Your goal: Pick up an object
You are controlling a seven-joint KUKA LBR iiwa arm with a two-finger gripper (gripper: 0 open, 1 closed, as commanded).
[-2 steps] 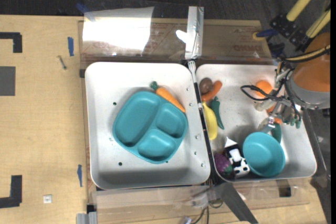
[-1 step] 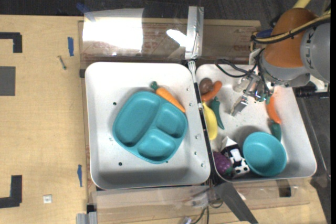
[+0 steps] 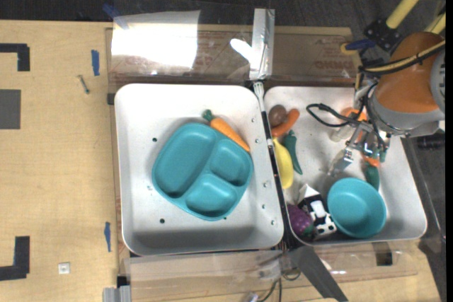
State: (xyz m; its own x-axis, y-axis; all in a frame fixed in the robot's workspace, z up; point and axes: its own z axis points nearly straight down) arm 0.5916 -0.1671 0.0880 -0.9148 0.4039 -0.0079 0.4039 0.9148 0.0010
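Note:
My gripper [image 3: 356, 150] hangs over the right bin [image 3: 413, 180], just above the rim of a teal bowl [image 3: 356, 207]. A small orange carrot [image 3: 372, 160] with a green top lies right beside the gripper, partly hidden by it. Along the bin's left side are a yellow banana [image 3: 283, 160], another carrot with a brown piece [image 3: 282, 118], purple grapes [image 3: 300, 219] and a black-and-white toy [image 3: 320, 216]. The left bin [image 3: 134, 152] holds a teal divided plate [image 3: 203, 170] with a carrot [image 3: 230, 131] at its upper right edge.
The grey arm with its orange band [image 3: 410, 78] reaches in from the upper right, trailing black cables [image 3: 329, 117]. A metal divider [image 3: 267, 152] separates the bins. A clear plastic sheet [image 3: 184, 46] lies behind the left bin.

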